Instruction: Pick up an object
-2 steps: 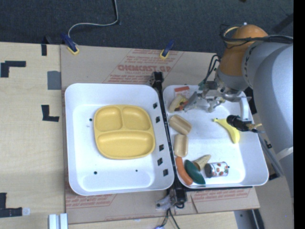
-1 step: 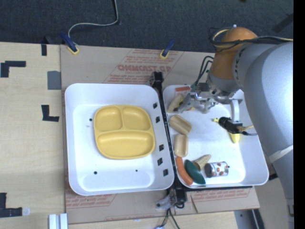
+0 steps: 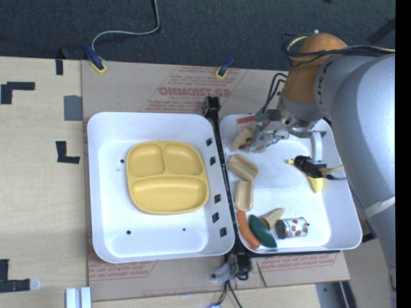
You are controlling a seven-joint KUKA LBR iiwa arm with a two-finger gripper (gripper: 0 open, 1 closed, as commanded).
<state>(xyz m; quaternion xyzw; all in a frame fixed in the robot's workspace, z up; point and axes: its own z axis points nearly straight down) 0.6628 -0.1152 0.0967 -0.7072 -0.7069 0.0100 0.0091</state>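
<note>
At the near edge of the right bin (image 3: pixel 340 236), a can (image 3: pixel 294 227), a green piece (image 3: pixel 262 230) and a carrot (image 3: pixel 247 230) are seen. Farther back, the hand (image 3: pixel 260 136) is lowered over a small beige item (image 3: pixel 242 138); its grip cannot be told. Closing and lifting is judged next. A yellow tray (image 3: pixel 168 176) is held in the left bin (image 3: pixel 106 191).
</note>
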